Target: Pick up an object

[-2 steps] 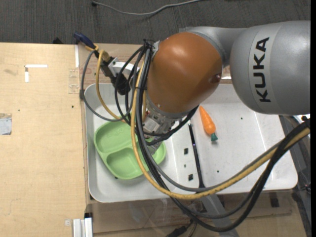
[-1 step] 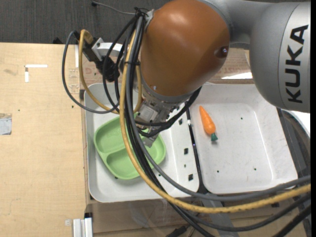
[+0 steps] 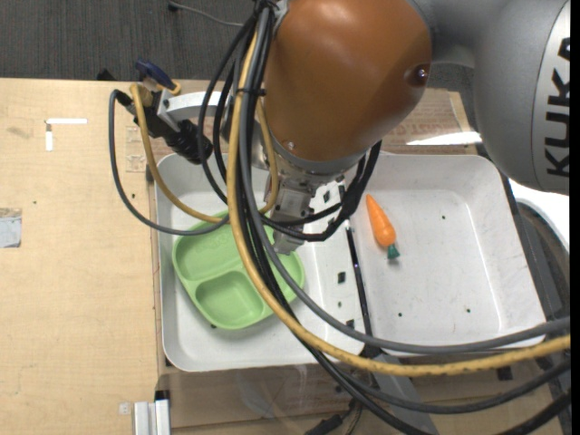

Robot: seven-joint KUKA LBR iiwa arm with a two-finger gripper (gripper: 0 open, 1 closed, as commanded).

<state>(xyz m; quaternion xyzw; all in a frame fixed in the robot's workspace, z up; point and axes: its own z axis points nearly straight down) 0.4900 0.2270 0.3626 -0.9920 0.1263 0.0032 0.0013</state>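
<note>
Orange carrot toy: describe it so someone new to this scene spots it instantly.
Start at the two white bins and take the right bin. The carrot lies on its floor near the upper left, close to the divider between the bins, green end toward the camera. It is orange and narrow, unlike the broad green divided tray in the left bin.

Arm [image 3: 362,71] reached in from the right, wrist over the left bin [image 3: 181,333]. Gripper [image 3: 288,240] sat low at the green divided tray [image 3: 227,279], near its upper right edge. Toy carrot [image 3: 381,226] lay in the right bin [image 3: 453,270], apart from the gripper.
</note>
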